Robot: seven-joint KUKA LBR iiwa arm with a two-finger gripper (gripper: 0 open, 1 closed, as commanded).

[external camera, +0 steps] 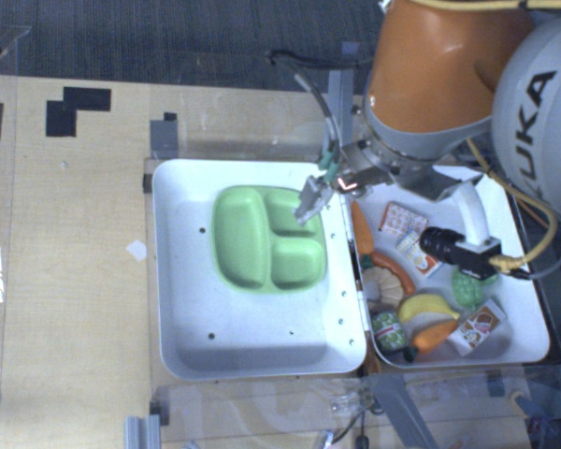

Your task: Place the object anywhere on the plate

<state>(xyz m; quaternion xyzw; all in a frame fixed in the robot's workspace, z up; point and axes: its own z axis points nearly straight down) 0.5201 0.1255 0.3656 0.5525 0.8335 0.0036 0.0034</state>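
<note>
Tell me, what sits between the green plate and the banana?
In the camera view, the bins' adjoining rims and a carrot lie between the green plate and the banana.

One fixed overhead camera, slanted down over both bins (168,279).

Bright, even overhead light washes the white bins (182,344) almost to glare, shadows stay soft and faint, and the whole picture looks slightly soft and grainy.
</note>
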